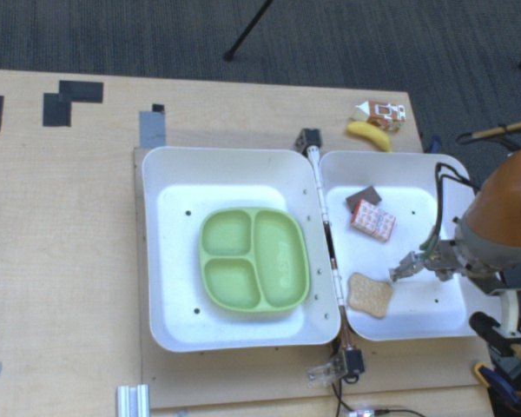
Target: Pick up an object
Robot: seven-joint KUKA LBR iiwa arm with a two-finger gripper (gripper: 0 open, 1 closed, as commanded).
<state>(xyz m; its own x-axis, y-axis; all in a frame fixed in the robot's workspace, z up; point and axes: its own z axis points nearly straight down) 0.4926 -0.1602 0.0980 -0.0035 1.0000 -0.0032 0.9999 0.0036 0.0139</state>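
Plastic green divided plate (253,261) lies in the left bin (169,233). In the right bin (417,315): a flat toast slice (369,294), a patterned red packet (373,223). The metal claw (408,267) hovers beside the toast, holding nothing; its spread I cannot tell.

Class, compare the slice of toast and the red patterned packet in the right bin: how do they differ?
The tan slice of toast has a rounded outline, while the red-and-white patterned packet is a straight-edged rectangle. The toast lies near the right bin's front edge; the packet lies further back, beside a dark brown block. The toast is plain, the packet printed. Both lie flat.
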